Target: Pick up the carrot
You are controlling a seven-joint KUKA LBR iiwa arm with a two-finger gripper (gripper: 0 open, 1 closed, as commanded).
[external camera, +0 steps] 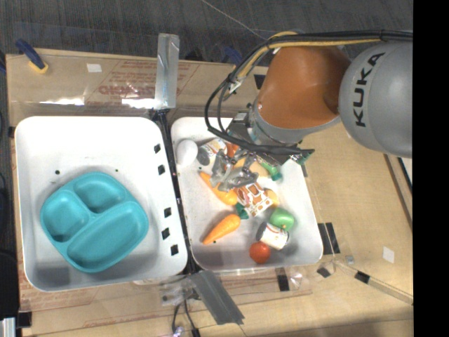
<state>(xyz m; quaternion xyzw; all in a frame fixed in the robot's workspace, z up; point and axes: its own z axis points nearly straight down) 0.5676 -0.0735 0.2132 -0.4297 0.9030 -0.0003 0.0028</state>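
A single fixed camera looks down at a slant from above the bench (365, 209), taking in both white bins (91, 135) side by side, the arm (337, 90) entering from the right.

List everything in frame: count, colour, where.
carrot: 1, orange, right bin, near its front left
tomato: 1, red, right bin, front edge
green-topped toy: 1, green and white, right bin, right of the carrot
patterned toy: 1, white with red and green, right bin centre
white ball: 1, white, right bin, back left corner
divided plate: 1, teal, left bin
bins: 2, white, side by side on the bench
cables: several, black and yellow, behind the right bin
arm: 1, grey with orange band, over the right bin
gripper: 1, metal, low over the toy pile
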